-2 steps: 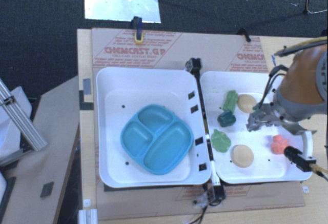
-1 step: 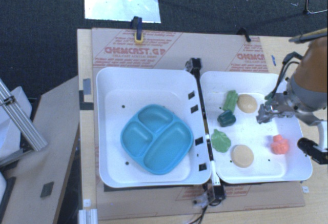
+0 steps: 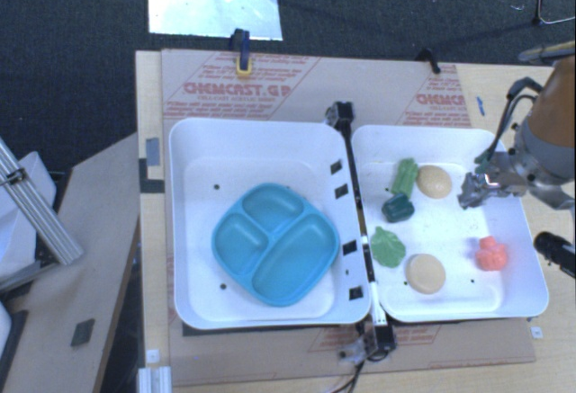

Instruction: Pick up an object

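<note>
- Camera view: the gripper hovers over the right bin, near its right wall; whether it is spread or closed cannot be told.
- The tan ball lies just left of it, the green piece beyond.
- The pink lump sits nearer, with bare floor around it.
- The blue tray fills the left bin.

I count two white bins: left bin, right bin. One blue sectioned plate, in the left. Six loose items in the right: two beige rounds, two light green pieces, one dark teal piece, one pink-orange lump. One gripper.
</note>
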{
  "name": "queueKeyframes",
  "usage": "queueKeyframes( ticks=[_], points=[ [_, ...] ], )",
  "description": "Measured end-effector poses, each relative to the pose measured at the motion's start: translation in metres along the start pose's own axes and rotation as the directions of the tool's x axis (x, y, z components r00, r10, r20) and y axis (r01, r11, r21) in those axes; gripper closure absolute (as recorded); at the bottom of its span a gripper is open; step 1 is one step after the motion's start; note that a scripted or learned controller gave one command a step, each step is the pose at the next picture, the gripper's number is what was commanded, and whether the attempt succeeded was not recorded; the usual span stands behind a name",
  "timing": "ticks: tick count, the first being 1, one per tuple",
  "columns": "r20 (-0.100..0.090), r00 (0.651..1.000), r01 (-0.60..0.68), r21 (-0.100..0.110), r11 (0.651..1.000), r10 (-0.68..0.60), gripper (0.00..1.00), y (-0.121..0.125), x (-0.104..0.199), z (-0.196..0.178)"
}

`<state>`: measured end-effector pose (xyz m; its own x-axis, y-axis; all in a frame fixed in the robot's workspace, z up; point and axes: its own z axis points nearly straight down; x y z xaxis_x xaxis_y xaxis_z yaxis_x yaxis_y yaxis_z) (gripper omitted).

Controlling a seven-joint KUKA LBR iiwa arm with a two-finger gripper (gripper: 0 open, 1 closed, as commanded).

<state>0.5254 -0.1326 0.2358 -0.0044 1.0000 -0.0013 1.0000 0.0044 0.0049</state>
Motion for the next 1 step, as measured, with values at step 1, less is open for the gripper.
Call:
queueKeyframes(
  ticks=[1],
  points=[
    [-0.002,1.000,0.004,0.003,1.000,-0.004,1.00,-0.0034,0.0490,-0.0078]
  ],
)
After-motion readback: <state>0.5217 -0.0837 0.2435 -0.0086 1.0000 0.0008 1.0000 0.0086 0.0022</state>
